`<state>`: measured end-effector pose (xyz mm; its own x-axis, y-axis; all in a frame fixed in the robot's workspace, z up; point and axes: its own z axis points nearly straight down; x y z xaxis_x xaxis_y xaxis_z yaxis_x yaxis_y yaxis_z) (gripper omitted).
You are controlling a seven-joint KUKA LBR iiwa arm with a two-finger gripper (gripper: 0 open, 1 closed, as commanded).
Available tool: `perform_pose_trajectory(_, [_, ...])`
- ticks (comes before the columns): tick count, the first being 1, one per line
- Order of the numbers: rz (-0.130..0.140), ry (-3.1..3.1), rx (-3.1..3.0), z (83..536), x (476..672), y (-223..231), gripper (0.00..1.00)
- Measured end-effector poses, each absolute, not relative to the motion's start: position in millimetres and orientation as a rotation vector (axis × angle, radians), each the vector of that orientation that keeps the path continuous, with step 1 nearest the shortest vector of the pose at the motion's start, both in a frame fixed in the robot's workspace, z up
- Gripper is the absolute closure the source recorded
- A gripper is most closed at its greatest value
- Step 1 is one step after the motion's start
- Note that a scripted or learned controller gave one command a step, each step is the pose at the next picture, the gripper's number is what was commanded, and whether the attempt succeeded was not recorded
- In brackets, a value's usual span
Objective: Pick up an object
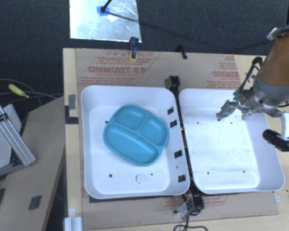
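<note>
The blue divided plate [136, 134], the likely pick target, is seen lying flat in the left bin [94, 143], while the gripper [226, 110], fingers seemingly apart and nothing held, is poised over the right bin [260, 172], well apart from it.

We are hovering our gripper [225, 112] over the right bin [231, 177] near its far edge; a blue divided plate [135, 134] is lying mid left bin [98, 177].
</note>
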<state>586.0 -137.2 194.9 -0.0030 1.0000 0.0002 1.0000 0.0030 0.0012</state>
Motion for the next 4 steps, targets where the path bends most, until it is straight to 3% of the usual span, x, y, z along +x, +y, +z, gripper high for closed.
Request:
perform_pose_trajectory(1, [-0.007,2.223,2.227,107.0,555.7,-160.0,0.0])
perform_pose_trajectory(2, [-0.004,2.218,2.228,83.1,501.5,-198.5,0.0])
perform_pose_trajectory(3, [0.005,2.23,2.209,84.8,542.2,-134.9,0.0])
perform_pose_trajectory(4, [0.025,2.237,2.195,191.5,591.7,-6.8,0.0])
